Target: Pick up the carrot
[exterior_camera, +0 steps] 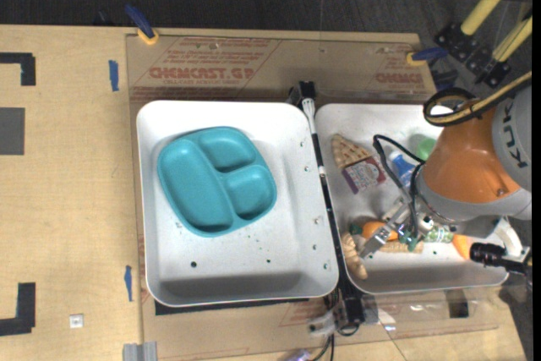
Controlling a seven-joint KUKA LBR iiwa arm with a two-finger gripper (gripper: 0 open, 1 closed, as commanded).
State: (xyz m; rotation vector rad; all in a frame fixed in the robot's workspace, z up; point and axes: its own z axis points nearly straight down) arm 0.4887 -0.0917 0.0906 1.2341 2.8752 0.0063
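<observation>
Wide brown bench (68, 207) around two white bins. Left bin (169, 266): roomy, holding a teal divided plate (218, 177). Right bin (406, 279): crowded. Gripper (378, 237) low inside, touching the carrot (372, 228) near the front wall; finger spread impossible to judge.

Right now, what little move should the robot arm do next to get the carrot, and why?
Probably ease the gripper down a touch. It hangs over the carrot, whose orange end shows beside it in the right bin, but I can't see the carrot held.

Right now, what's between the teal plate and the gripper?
Camera view: bare white floor of the left bin, then the black divider between bins. Teal plate left, gripper right.
</observation>
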